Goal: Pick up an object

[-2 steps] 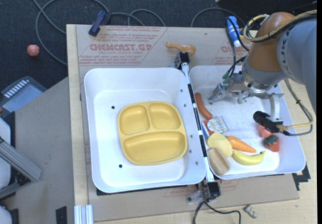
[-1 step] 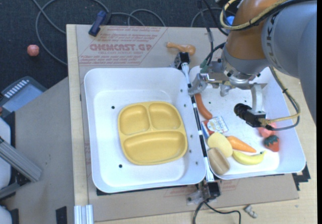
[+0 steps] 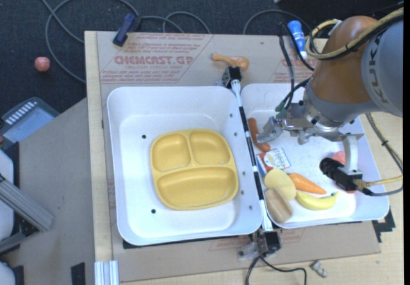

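1. Arm (image 3: 349, 63) reaches in from 3 o'clock over the right bin (image 3: 371, 210).
2. Pincer (image 3: 279, 125) hangs at that bin's 10 o'clock; can't tell its state.
3. Food toys cluster at the bin's 7 o'clock: carrot (image 3: 306, 182), banana (image 3: 316, 201), yellow round piece (image 3: 280, 182), tan piece (image 3: 278, 205), packet (image 3: 277, 159).
4. Left bin (image 3: 122, 168) holds a yellow divided plate (image 3: 192, 168).
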`<action>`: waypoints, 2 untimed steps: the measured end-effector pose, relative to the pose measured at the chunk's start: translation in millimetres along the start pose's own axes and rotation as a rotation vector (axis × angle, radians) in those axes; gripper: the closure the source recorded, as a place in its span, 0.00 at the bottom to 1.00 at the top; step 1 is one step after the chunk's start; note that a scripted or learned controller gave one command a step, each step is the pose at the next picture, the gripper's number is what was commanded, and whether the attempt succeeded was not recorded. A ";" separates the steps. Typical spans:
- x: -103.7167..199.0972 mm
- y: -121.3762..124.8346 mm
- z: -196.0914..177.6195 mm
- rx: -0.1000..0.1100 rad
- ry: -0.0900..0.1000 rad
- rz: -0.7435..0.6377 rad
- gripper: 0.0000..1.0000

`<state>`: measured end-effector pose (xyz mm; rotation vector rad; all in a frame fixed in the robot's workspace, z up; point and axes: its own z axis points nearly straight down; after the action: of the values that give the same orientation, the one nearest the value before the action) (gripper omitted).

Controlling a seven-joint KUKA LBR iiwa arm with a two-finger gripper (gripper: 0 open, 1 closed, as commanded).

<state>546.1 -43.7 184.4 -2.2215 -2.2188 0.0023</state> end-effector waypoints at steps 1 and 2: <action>0.3 0.1 -0.1 -0.001 0.000 0.000 0.00; 0.3 0.1 -0.1 -0.001 0.000 0.000 0.00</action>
<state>546.2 -43.4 184.4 -2.2212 -2.2195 0.0012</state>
